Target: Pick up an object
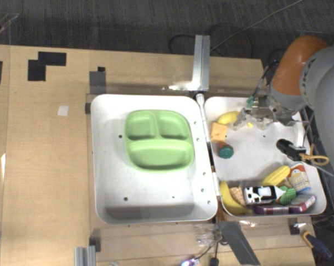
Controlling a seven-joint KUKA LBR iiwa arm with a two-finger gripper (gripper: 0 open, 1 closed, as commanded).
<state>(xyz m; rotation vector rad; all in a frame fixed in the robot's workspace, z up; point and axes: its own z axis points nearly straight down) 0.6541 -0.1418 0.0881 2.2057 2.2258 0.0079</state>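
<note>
In right bin (255, 148): end effector (259, 114) (blurry).

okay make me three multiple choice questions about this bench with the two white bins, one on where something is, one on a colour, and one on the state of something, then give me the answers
1. Where does the divided plate lie?
A. in the left bin
B. in the right bin
C. on the bench outside the bins

2. What colour is that divided plate?
A. red
B. green
C. blue

3. How does the plate sit in its bin?
A. standing on edge against a wall
B. upside down on a pile of toys
C. flat on the bin floor, compartments facing up

Answers: 1 A, the plate rests inside the left bin, while the toy food is gathered in the right bin. 2 B, its whole surface is light green. 3 C, its three compartments face the camera and it lies flat.
</note>
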